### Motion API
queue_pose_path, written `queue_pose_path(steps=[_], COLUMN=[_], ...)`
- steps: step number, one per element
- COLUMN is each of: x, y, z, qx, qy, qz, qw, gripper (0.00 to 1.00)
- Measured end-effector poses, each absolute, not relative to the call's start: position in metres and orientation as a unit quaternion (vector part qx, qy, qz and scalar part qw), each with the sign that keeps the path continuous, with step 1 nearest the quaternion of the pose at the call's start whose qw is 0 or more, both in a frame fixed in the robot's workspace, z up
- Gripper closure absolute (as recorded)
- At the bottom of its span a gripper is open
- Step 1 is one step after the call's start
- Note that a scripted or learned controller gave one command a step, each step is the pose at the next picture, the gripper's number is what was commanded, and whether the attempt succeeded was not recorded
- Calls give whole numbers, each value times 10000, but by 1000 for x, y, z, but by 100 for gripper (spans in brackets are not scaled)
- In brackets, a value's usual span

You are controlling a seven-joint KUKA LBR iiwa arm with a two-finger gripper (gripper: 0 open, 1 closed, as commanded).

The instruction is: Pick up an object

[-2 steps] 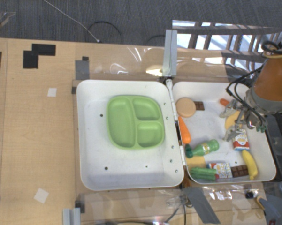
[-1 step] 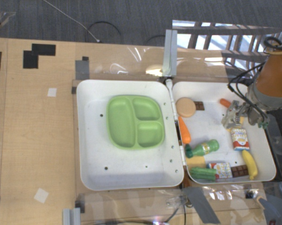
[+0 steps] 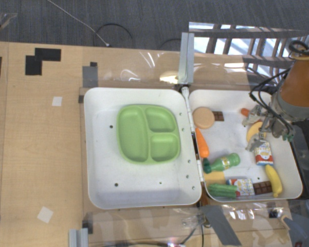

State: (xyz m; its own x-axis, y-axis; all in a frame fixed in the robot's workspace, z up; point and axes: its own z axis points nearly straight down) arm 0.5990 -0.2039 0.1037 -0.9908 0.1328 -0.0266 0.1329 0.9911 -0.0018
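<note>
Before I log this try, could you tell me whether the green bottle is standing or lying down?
Lying down. The green bottle rests on its side on the right bin's floor, its long side showing.

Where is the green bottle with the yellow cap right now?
The green bottle with the yellow cap lies in the right white bin, near its front-left, just right of the orange carrot.
</note>
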Motion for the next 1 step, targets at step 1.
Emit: queue_pose_path(steps=[1], x=[575], y=[-200], z=[89], qx=[1169], qy=[9931], qz=[-4], qw=[72], gripper=[0])
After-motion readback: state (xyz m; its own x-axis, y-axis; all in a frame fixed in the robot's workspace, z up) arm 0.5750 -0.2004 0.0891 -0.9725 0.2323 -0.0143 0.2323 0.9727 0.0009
